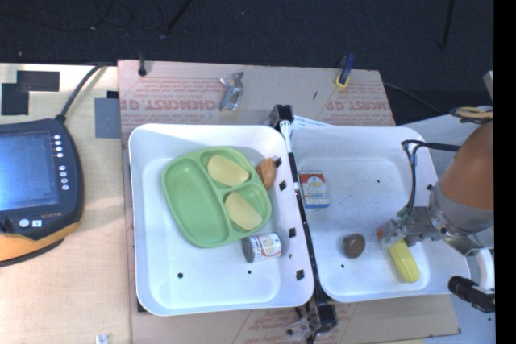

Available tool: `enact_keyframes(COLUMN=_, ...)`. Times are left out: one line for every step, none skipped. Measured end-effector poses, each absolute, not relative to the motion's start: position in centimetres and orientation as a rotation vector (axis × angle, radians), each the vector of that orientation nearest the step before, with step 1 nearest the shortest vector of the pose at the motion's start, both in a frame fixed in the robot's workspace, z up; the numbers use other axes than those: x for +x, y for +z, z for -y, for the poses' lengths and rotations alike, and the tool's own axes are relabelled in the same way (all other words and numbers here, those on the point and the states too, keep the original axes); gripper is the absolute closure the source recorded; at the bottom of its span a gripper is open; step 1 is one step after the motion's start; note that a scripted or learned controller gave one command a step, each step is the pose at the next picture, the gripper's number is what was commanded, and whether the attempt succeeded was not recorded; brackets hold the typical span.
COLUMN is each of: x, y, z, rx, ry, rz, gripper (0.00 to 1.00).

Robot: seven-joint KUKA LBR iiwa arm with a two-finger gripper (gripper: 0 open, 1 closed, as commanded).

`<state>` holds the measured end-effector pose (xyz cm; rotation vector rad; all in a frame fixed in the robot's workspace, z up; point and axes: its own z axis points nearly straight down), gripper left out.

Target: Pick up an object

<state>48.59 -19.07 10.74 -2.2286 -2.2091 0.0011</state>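
**Nothing lifted yet**

Apparently the pick is not yet made: the gripper [401, 228] sits low in the right bin [355, 153], just above the corn cob [404, 262], which lies on the bin floor. Its grasp cannot be told.

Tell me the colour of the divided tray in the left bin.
Light green tray, clearest in the camera view.

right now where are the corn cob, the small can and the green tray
corn cob [404, 262], camera view, middle of the yellow cob in the right bin
small can [263, 246], camera view, side of the can lying in the left bin
green tray [190, 205], camera view, bare large compartment
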Motion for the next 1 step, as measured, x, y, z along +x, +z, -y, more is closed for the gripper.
enact_keyframes(x=50.62, y=9.16, z=10.51, rx=-2.224, ry=-0.005, rz=2.230, gripper=1.00)
